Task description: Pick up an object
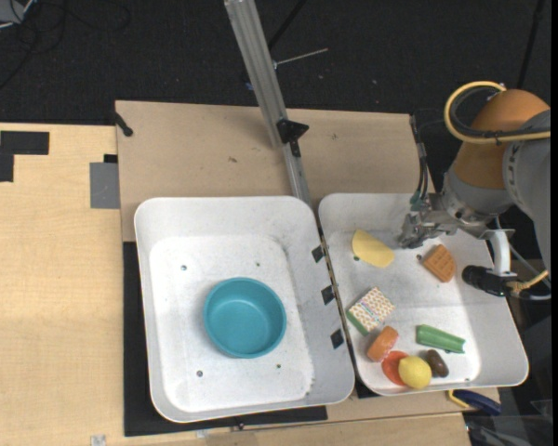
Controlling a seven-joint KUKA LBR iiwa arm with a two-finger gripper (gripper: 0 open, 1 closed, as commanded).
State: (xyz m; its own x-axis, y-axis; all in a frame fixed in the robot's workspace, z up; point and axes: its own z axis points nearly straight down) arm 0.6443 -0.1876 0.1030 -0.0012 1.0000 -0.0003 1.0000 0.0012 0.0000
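Note:
My gripper (417, 232) hangs low over the back of the right bin (502, 323), reaching in from the right. It is between a yellow wedge (372, 249) just to its left and an orange waffle-like piece (438, 263) just to its right. Nothing shows as held. Nearer the front lie a patterned block (371, 308), a green piece (441, 338), an orange piece (382, 342), a red piece (391, 368), a yellow lemon (414, 372) and a small brown piece (438, 363).
The left bin (167, 240) holds a teal bowl (245, 317). A metal rail (265, 91) slants down from the back to the gap between the bins. Black clips (326, 294) sit along the divide.

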